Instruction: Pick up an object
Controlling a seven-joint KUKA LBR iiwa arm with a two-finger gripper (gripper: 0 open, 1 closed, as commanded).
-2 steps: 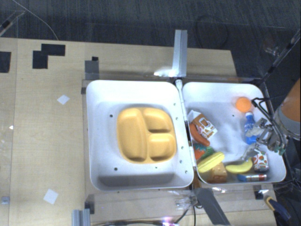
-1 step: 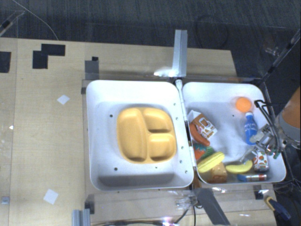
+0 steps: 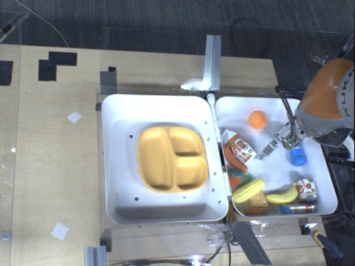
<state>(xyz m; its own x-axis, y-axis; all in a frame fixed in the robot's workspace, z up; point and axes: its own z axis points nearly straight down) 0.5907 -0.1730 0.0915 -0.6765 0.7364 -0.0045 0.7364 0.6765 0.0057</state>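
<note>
From above, the table (image 3: 50, 165) carries two white bins. The left bin (image 3: 119, 148) holds a yellow sectioned tray (image 3: 171, 158). The right bin (image 3: 319, 176) holds the loose objects: a small orange ball (image 3: 257, 119) near the back, a blue cap-like piece (image 3: 298, 157), an orange-and-white packet (image 3: 239, 151) against the left wall, a yellow banana (image 3: 282, 195), a small printed can (image 3: 307, 189) beside it, and a yellow wedge (image 3: 248, 189) over a tan block (image 3: 255, 204). The hand (image 3: 269, 149) hangs low over the right bin between packet and blue piece, its fingers parted with nothing between them.
</note>
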